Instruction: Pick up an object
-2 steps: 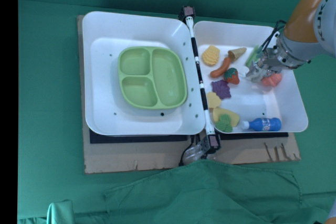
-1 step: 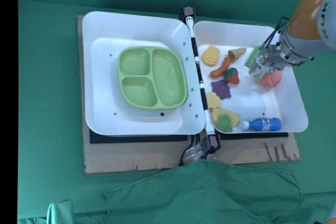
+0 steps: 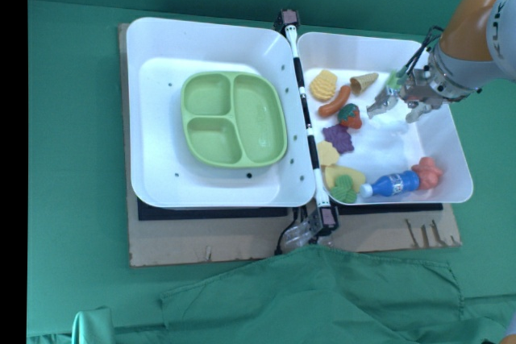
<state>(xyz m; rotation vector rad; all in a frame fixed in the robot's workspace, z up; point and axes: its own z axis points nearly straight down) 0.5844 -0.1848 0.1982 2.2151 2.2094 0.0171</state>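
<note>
Claw: the claw (image 3: 397,102) hangs over the far right part of the right bin (image 3: 451,142), its two fingers spread apart with nothing between them.
Arm: grey with an orange band (image 3: 477,6), reaching in from the right.
Nearest things: an ice-cream cone (image 3: 364,80) lies just left of the claw; a strawberry (image 3: 349,115) and a red sausage (image 3: 334,101) sit a little further left (the two almost touching).
Far left corner of that bin: a yellow ridged piece (image 3: 323,84).
Middle left: purple grapes (image 3: 339,138), with a pale yellow piece (image 3: 326,153) nearer.
Near edge: a yellow and green piece (image 3: 344,184), a blue bottle (image 3: 392,184) lying on its side, and an orange-pink toy (image 3: 428,172) at its right end.
Under the claw: bare white bin floor (the toys crowd the left side and the near edge).
Left bin (image 3: 153,52): holds a green divided plate (image 3: 234,119), well apart from the claw.
Counter: green cloth (image 3: 72,133), with a cardboard sheet (image 3: 161,250) under both bins.
</note>
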